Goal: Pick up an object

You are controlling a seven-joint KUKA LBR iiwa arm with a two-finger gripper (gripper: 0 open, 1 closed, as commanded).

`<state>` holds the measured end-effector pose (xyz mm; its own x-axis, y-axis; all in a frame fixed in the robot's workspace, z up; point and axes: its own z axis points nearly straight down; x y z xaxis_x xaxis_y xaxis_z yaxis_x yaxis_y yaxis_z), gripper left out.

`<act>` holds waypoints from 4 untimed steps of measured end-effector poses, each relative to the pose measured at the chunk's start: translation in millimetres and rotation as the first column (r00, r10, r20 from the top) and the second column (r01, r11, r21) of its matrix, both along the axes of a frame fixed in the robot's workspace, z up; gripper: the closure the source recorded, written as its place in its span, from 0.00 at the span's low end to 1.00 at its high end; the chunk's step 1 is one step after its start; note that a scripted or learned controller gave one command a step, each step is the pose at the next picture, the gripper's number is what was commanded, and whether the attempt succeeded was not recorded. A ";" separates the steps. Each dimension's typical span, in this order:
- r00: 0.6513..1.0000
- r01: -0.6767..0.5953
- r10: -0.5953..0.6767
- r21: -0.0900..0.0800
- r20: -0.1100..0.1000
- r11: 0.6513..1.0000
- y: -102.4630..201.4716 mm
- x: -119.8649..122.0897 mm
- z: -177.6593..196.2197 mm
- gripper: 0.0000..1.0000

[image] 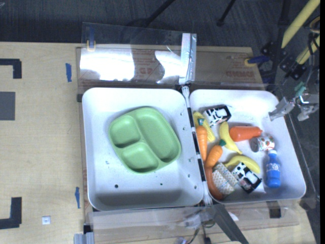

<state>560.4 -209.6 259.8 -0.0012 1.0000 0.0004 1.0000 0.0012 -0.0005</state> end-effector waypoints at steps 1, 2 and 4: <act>0.990 -0.139 0.139 0.000 0.001 0.990 2.0 45.5 -116.3 0.00; 0.977 -0.212 0.212 -0.001 0.002 0.977 10.0 37.3 -174.0 0.00; 0.978 -0.211 0.211 -0.004 0.008 0.978 9.3 38.9 -162.2 0.00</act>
<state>599.3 -200.3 97.6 -0.2119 0.9773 -0.0031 0.9773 0.2119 0.0074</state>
